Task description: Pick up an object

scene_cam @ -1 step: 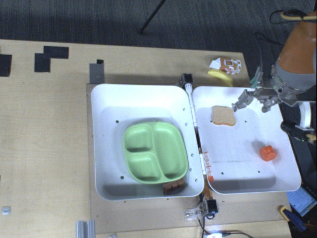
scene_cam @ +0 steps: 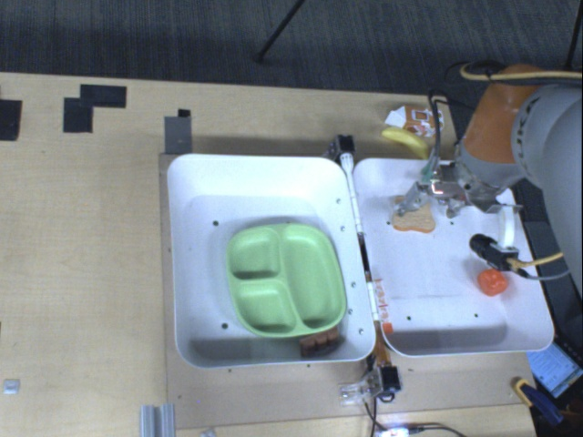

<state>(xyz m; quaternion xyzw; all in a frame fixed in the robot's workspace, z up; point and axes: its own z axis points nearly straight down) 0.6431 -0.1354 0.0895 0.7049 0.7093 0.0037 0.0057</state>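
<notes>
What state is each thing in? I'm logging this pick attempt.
gripper: low in the right bin, just over the tan flat piece; grasp unclear.
red object: lying loose in the right bin.
green divided plate: flat in the left bin, compartments up.
banana: on the bench beyond the right bin.

A wooden bench (scene_cam: pixel 82 271) is carrying two shallow white bins side by side. Black tape patches (scene_cam: pixel 91 106) are sticking to its far left part, and a small grey bracket (scene_cam: pixel 178 133) is standing just behind the left bin's (scene_cam: pixel 187 244) back corner. A crumpled printed wrapper (scene_cam: pixel 407 118) is lying on the bench behind the right bin (scene_cam: pixel 455 330). A metal clip with wires (scene_cam: pixel 372 388) is sitting at the front edge between the bins. Beyond the bench, a dark carpet (scene_cam: pixel 182 16) is stretching away, with a thin black rod (scene_cam: pixel 291 16) slanting across it.
</notes>
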